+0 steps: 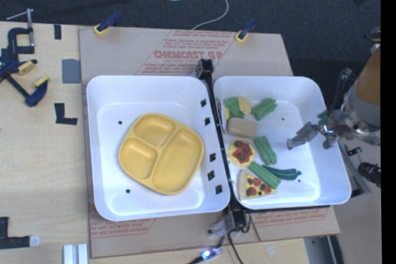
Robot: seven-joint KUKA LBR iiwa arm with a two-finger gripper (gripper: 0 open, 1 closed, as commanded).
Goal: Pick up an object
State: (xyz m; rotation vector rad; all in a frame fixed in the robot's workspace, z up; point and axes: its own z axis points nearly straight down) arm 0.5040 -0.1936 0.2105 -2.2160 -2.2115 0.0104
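Bench: wooden top [37, 151] with a cardboard sheet [185, 52] under two white bins, dark floor beyond.
Right bin [309, 96]: you see toy food along its left side: pizza slice [257, 184], green pod [279, 173], round pizza [241, 152], brown block [242, 127], green pieces [265, 107] farther back.
Gripper [296, 140]: it hangs over the right bin's bare floor, well apart from the food; you cannot tell how wide the fingers stand, and nothing shows between them.
Left bin [99, 96]: yellow divided plate [162, 152] lies in the middle.
Far edge: clamps [106, 23] pin the cardboard.
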